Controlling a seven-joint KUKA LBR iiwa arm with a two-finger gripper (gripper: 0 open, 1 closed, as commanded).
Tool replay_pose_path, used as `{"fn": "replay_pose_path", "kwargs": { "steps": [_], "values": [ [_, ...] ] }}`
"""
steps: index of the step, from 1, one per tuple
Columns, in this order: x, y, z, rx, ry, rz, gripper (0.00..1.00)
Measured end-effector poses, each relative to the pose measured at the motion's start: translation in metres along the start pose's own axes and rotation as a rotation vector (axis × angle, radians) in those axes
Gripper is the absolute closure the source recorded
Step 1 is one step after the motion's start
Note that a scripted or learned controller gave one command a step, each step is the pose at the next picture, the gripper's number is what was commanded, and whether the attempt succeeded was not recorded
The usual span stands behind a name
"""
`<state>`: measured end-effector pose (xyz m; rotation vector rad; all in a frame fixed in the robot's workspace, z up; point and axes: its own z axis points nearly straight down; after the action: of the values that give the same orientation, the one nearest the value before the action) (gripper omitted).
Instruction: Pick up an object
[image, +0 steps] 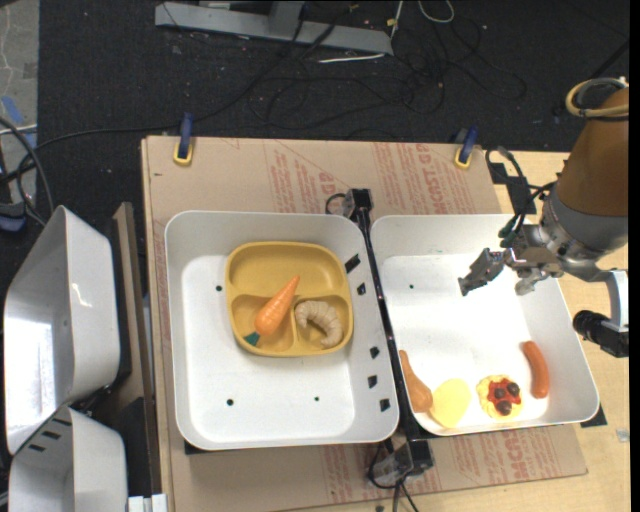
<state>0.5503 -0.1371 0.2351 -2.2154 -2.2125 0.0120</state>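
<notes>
The end effector (497, 268) is hovering over the right bin (440, 300), upper right of frame. Whether it is open or closed, I cannot tell. A sausage (538, 368) is lying lower right.

We are seeing two bins side by side on the counter (300, 170). In the left bin (200, 400) is sitting a tray (240, 270) holding a carrot (277, 306) and a shrimp (320, 320). Along the right bin's (440, 240) near edge are lying a drumstick (415, 383), a chip (451, 401), a pizza (500, 395) and a sausage (537, 368).

A robotics lab: clamped bench board (300, 170), floor cables (250, 80).
</notes>
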Motion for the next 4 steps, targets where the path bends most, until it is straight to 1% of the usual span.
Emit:
{"fn": "replay_pose_path", "kwargs": {
  "steps": [1, 2, 3, 4],
  "values": [
    [0.0, 0.002, -0.007, -0.012, -0.002, -0.003, 0.0],
    [0.005, 0.0, 0.056, -0.007, -0.001, 0.0, 0.0],
    [0.006, 0.003, 0.119, -0.01, -0.001, 0.0, 0.0],
    [0.007, 0.003, 0.144, -0.01, -0.001, 0.0, 0.0]
  ]
}}
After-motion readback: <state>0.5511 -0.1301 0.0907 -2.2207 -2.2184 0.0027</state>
